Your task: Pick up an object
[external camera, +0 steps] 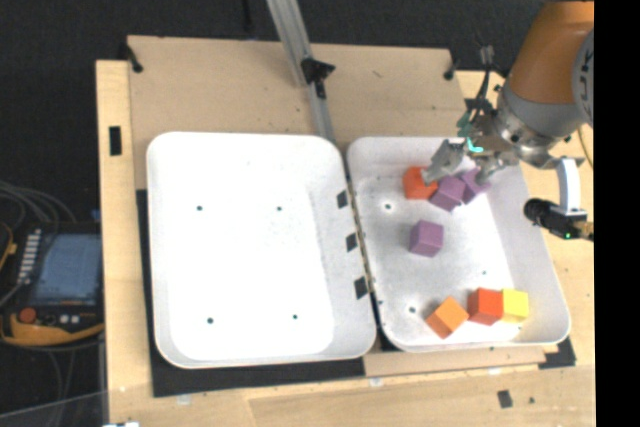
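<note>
sitting in the upper part of the right bin (530,255), a cluster of blocks is what you have under the gripper (455,165): an orange-red block (416,183) touching a purple block (449,192), with another purple block (473,183) just beside it to the right. you can see the gripper low over this cluster, but whether its fingers are spread or closed you cannot tell. a lone purple block (426,238) lies near the bin's middle. along the lower edge you have an orange block (448,316), a red block (486,305) and a yellow block (514,303) in a row. the left bin (245,245) sits beside it, centre-left of the frame
</note>
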Robot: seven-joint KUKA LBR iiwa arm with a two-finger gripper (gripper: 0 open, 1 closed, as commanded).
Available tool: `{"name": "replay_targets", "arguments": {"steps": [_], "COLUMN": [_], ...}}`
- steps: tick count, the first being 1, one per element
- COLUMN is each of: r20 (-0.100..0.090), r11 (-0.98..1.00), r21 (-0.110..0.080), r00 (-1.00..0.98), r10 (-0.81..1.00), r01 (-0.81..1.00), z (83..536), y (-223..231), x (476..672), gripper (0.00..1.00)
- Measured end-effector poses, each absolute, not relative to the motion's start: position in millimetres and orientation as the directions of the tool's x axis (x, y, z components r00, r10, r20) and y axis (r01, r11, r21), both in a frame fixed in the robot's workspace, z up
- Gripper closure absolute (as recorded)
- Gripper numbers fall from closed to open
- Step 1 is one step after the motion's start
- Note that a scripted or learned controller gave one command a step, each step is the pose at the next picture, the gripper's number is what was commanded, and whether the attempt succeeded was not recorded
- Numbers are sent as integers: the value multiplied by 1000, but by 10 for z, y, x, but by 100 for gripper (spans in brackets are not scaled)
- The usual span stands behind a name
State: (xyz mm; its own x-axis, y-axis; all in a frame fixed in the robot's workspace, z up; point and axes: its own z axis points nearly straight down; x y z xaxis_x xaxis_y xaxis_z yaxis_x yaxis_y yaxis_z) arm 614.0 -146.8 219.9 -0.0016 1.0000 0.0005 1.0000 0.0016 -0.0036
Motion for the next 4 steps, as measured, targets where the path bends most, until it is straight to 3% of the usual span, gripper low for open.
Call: {"name": "replay_targets", "arguments": {"steps": [1,3,4], "r20": [0,-1,-2], "r11": [2,-3,-4], "r21": [1,-3,0], "r00": [-2,3,4], "r10": [1000,1000,1000], "r01": [1000,1000,1000], "z": [2225,1191,966], "y": [-1468,-1430,-1442], "x": [6149,6074,6079], "gripper": [0,0,0]}}
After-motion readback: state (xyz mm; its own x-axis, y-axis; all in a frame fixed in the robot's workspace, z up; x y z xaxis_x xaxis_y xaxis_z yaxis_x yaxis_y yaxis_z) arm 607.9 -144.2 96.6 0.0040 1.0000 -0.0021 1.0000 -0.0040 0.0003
